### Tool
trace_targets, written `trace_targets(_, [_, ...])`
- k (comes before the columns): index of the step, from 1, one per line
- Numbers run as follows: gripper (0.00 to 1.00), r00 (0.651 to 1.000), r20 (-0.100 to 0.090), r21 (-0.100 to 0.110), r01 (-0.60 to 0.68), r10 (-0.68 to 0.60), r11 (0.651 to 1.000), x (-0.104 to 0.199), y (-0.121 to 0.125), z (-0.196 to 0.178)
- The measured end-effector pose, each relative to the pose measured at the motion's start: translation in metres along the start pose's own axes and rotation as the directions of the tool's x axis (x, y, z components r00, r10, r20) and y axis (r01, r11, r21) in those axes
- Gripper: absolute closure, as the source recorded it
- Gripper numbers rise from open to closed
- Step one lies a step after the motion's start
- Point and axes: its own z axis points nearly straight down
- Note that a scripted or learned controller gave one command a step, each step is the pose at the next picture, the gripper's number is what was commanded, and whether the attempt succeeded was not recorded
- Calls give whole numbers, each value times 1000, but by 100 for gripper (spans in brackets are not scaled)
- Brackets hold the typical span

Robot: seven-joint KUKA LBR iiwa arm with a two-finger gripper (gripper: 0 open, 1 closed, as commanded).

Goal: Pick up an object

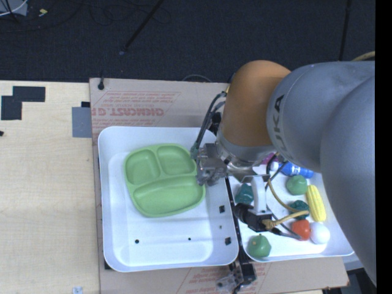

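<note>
Arm is down over the seam between the two bins, gripper at the right edge of the green tray in the left bin. Can't tell its state; the wrist hides it. Looks like approach/grasp on the tray rim, not lifted yet. Small items sit right of the tray in the right bin: green ball, corn, white ball. Next: confirm grip, then lift straight up.
</note>
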Motion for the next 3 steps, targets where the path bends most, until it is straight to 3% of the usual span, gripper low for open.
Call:
trace_targets(2, [100, 1000, 2, 1, -3, 3, 1000, -2, -3, 0])
trace_targets(3, [100, 1000, 0, -1, -4, 4, 1000, -6, -6, -19])
